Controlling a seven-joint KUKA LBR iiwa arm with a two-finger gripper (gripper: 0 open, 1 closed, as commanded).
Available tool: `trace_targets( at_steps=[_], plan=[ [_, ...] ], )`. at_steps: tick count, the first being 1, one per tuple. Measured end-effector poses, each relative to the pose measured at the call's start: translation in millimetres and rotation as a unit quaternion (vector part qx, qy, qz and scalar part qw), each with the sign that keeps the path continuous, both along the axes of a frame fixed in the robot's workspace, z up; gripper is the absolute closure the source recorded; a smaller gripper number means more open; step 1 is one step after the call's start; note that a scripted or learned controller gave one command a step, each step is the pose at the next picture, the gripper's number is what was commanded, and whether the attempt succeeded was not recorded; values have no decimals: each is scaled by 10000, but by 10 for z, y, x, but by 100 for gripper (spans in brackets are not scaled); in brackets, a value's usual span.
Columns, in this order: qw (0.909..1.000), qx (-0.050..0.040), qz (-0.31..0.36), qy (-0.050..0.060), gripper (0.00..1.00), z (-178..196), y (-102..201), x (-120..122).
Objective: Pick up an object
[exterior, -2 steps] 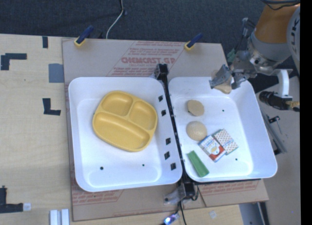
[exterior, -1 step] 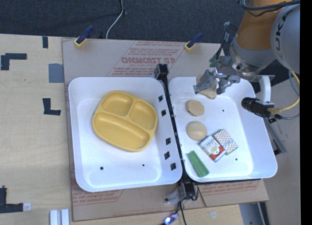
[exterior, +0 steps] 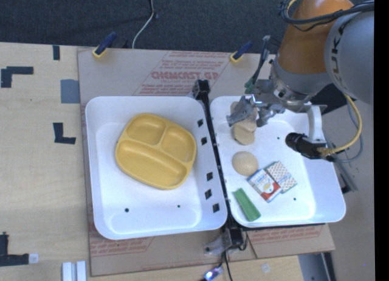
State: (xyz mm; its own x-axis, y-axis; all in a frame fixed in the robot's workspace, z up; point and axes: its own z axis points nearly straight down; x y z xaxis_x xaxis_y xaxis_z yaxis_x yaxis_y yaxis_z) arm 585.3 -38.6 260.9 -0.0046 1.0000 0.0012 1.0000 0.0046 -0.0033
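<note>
Beige lump point(exterior: 244, 132) sits under the gripper point(exterior: 248, 114) in the right bin point(exterior: 325, 204), finger state unclear; I'd centre over it before closing

Arm point(exterior: 316, 36) reaching in from right, gripper point(exterior: 248, 114) lowered.

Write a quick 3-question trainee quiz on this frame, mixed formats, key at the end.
1. True or false: the yellow divided plate lies in the same bin as the green block.
2. Multiple choice: the gripper hangs over which item? A) the round tan piece nearest the camera B) the tan piece at the bin's far end C) the small printed carton
3. Fill in: the right bin holds ___ loose items.

Key: 1 false; 2 B; 3 four.
</note>
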Motion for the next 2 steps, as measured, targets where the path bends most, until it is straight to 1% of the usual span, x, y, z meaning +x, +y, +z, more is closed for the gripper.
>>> trace_targets(
  at_steps=[1, 2],
  plan=[
    [10000, -3, 3, 7, 100, -169, 534, -198],
    [10000, -1, 6, 6, 100, -165, 1018, -511]
  ],
)
